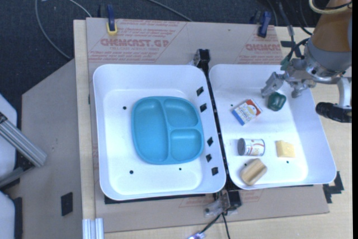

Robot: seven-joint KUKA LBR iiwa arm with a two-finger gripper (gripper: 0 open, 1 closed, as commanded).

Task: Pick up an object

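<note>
My gripper hangs over the back of the right bin, with its fingers spread apart. A small dark green object sits on the bin floor just below and between the fingertips; I cannot tell whether they touch it. Nearer the front of that bin lie a small blue, white and orange box, a little can on its side, a yellow block and a tan cylinder-like piece.
The left bin holds a blue divided plate. A black divider with clips runs between the two bins. The arm's grey and orange wrist stands above the right bin's back corner.
</note>
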